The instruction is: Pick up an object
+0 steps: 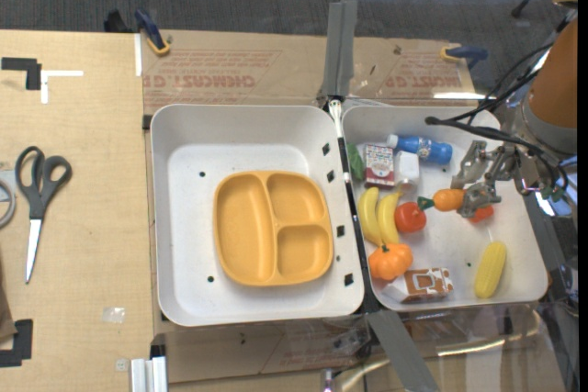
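Claw (480, 188) sits low in the right bin (524, 289), right over a small orange carrot-looking piece (449, 199) and something red (481, 214), probably lining up a grab. Honestly can't tell if it's spread or closed. Left of it: tomato (410, 217), bananas (378, 216); the corn (490, 269) is just below it. Cardboard (230, 69) behind the bins has mirrored print, unreadable to me. Yellow divided plate (273, 227) sits way off left, likely the drop spot.

my arm (562, 87): orange rounded band above wrist | my cables (478, 113): black, looping beside wrist | my gripper (479, 188): bare grey metal, slim linkages, two fingers
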`<state>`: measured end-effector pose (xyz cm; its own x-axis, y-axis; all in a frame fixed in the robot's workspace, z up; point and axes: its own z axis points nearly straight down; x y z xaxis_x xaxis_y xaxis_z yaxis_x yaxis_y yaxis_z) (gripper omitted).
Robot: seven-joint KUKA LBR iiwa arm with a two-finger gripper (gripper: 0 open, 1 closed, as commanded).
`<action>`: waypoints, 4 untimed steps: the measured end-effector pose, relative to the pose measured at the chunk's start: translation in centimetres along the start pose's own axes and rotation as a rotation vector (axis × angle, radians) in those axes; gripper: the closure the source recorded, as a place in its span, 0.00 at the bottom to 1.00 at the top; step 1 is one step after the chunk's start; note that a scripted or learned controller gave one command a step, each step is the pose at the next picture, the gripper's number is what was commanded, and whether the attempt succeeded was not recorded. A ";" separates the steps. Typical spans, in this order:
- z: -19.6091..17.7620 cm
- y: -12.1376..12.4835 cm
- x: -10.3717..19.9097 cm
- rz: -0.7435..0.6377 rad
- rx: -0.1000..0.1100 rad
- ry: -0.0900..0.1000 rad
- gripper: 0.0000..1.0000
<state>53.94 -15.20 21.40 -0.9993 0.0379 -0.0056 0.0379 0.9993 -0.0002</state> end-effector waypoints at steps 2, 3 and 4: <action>-5.1 -6.5 5.6 -0.022 0.001 0.001 1.00; 12.1 -5.0 2.7 0.096 0.000 0.003 1.00; 12.3 0.8 3.0 0.295 0.000 0.006 1.00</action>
<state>51.02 -14.30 9.13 -0.9452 0.3264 0.0003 0.3264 0.9452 0.0005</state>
